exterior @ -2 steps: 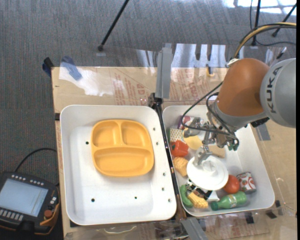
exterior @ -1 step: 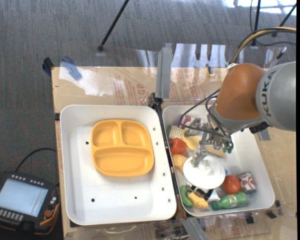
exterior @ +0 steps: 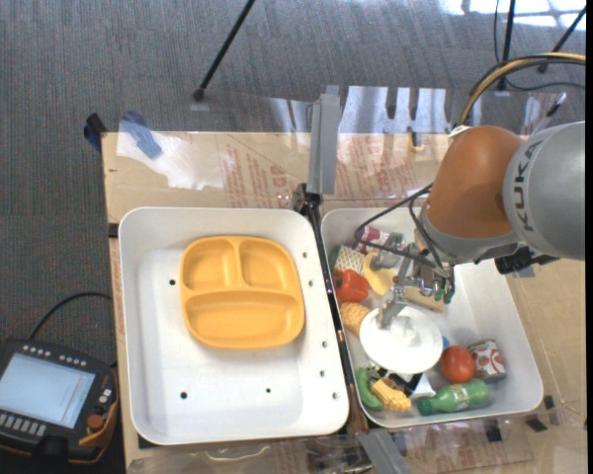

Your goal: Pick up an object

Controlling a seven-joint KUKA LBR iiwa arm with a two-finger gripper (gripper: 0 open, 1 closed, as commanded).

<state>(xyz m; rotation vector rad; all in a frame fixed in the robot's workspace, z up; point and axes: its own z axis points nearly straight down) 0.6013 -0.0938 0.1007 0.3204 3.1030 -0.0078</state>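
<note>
Your gripper (exterior: 395,309) hangs low over the right bin (exterior: 504,309), its tip right at the rim of the white plate (exterior: 403,344); you cannot tell how wide it stands or whether it grips anything. Around the plate lie a red tomato (exterior: 458,363), a green bottle (exterior: 457,398) and a can (exterior: 488,357). The yellow tray (exterior: 242,291) sits in the left bin (exterior: 148,363).
</note>
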